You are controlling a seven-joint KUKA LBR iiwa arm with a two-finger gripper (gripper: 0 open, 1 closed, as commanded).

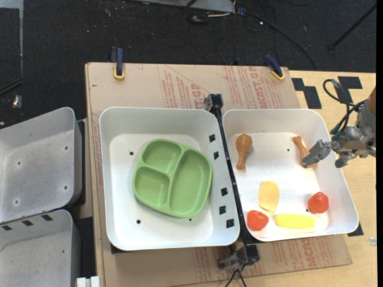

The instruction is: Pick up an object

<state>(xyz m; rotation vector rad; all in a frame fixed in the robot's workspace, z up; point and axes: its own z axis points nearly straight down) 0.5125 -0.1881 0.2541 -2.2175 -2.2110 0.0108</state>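
Nearest the camera, along the front of the right bin [344, 203]: a red tomato-like piece [257, 220] near the front left corner, a yellow banana-like piece [294, 221] just beside it to the right, a pale yellow slice [268, 195] just behind those two, and a second red piece [318, 202] toward the right wall. Left bin [114, 178] holds a green three-compartment plate [173, 177], lying flat near the middle. Farther back in the right bin, a brown drumstick [242, 150] lies close to the left wall, knob end toward the rear. An orange carrot-like stick [300, 146] lies toward the rear right. The claw [315, 153] enters from the right edge over the right bin's right side, its grey tip at or just above the near end of the orange stick; cannot tell how far it is open or whether it grips anything. Both bins sit on a cardboard-covered surface [161, 88], with blue-and-yellow clamps at the far edge [118, 63].
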